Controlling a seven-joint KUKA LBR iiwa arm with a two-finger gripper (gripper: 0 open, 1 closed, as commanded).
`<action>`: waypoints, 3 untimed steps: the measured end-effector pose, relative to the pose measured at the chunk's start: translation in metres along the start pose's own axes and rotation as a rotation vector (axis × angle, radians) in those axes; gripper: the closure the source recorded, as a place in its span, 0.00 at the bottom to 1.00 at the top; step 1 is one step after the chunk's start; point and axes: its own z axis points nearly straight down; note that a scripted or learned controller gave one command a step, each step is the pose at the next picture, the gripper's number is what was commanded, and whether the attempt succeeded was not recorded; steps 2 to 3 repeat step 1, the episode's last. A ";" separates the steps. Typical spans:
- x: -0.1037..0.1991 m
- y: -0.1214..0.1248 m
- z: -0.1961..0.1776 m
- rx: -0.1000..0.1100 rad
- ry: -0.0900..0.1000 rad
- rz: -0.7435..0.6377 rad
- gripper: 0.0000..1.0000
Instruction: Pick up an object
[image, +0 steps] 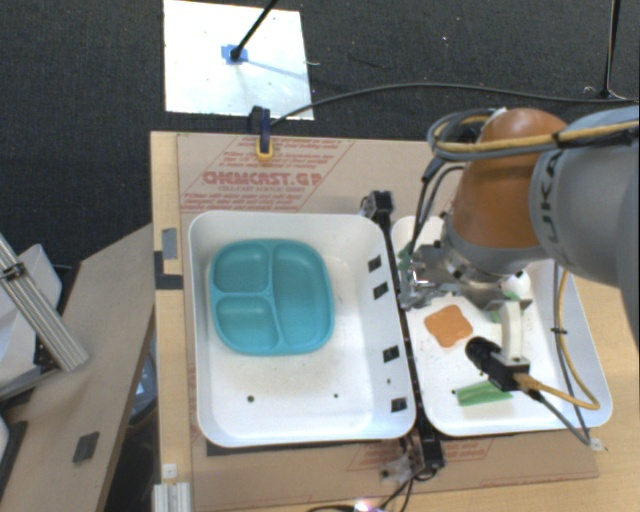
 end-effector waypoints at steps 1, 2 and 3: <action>0.047 -0.010 -0.008 0.000 0.000 0.000 1.00; 0.047 -0.010 -0.008 0.000 0.000 0.000 1.00; 0.047 -0.010 -0.008 0.000 0.000 0.000 1.00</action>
